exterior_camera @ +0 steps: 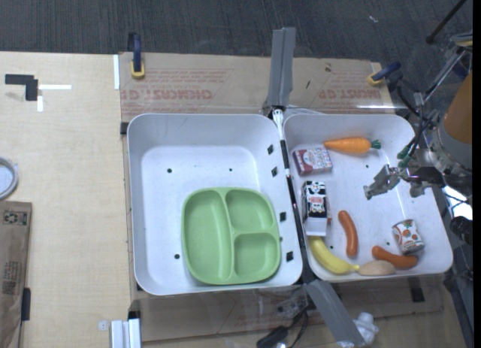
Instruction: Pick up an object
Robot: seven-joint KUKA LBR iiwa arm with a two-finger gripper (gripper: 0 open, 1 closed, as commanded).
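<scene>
Grey gripper [382,182] over right bin [361,125]; fingers prob. open, arm cut off.

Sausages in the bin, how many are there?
2. One sausage lies upright in the view near the middle of the right bin, beside the banana. The other sausage lies along the near wall, under the small can. None looks hidden.

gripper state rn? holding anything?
gripper: over the right bin, near its right side, nothing visibly between it and the bin floor; open or shut cannot be told.
</scene>
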